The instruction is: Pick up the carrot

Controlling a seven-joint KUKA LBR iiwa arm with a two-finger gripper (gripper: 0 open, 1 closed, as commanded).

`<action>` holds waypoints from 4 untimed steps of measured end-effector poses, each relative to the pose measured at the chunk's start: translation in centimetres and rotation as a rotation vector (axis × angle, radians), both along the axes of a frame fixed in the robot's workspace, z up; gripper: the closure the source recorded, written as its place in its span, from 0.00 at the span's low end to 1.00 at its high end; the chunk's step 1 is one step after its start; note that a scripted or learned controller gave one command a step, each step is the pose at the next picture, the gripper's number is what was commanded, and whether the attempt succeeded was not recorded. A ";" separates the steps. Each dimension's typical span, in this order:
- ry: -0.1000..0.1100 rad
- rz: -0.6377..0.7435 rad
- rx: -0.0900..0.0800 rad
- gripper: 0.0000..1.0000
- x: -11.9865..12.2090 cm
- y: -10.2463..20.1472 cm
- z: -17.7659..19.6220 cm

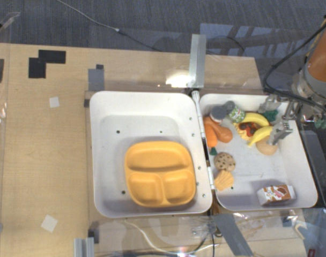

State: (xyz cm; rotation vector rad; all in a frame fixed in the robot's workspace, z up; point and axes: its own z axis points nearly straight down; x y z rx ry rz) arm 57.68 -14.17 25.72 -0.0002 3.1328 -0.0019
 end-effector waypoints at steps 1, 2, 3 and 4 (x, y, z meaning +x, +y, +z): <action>0.006 0.240 0.001 0.00 -3.9 2.5 -11.6; -0.001 -0.016 0.002 0.00 1.6 2.4 -14.6; -0.006 -0.051 0.000 0.00 -3.7 5.3 -16.7; -0.016 -0.045 0.000 1.00 -3.3 5.4 -15.4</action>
